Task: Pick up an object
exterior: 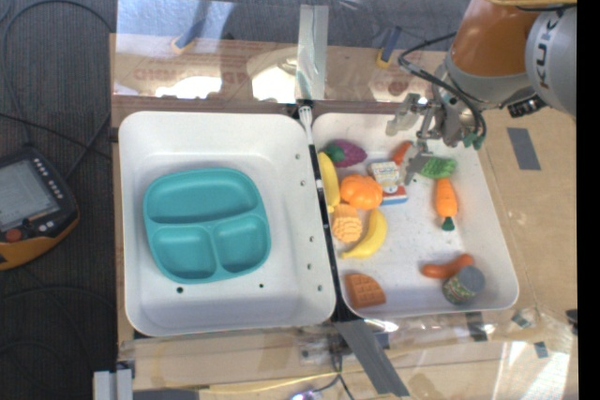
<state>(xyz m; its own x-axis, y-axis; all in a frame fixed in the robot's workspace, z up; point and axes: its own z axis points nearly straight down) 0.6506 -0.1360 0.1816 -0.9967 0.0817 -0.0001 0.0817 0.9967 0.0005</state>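
My hand (419,143) hangs over the right bin (497,239), near its rim at about 12 o'clock, reaching in from the right. I cannot tell how far it is parted, and I see nothing caught in it. My arm (502,23), with its orange band, sits above at 1 o'clock.

Just below my hand, toward 6 o'clock, lies a small white box (386,173), with a red piece (400,152) beside my fingertips. At 4 o'clock from my hand is a green leaf (436,167), and below that a carrot (444,201), lying lengthwise.

Toward 9 o'clock from my hand, near the wall between the bins, rests a purple piece (345,152). Below it sits an orange (361,192), touching the box. A banana (327,180) lies along the dividing wall, and a second banana (368,237) curves under a pale orange piece (346,225).

At the bin's 6 o'clock edge is a brown waffle-like piece (364,289). At 5 o'clock lie a red sausage shape (445,267) and a grey ball (464,284), touching each other.

The left bin (150,295) holds a teal tray (207,223) with three compartments. Both bins sit on the bench (544,201).
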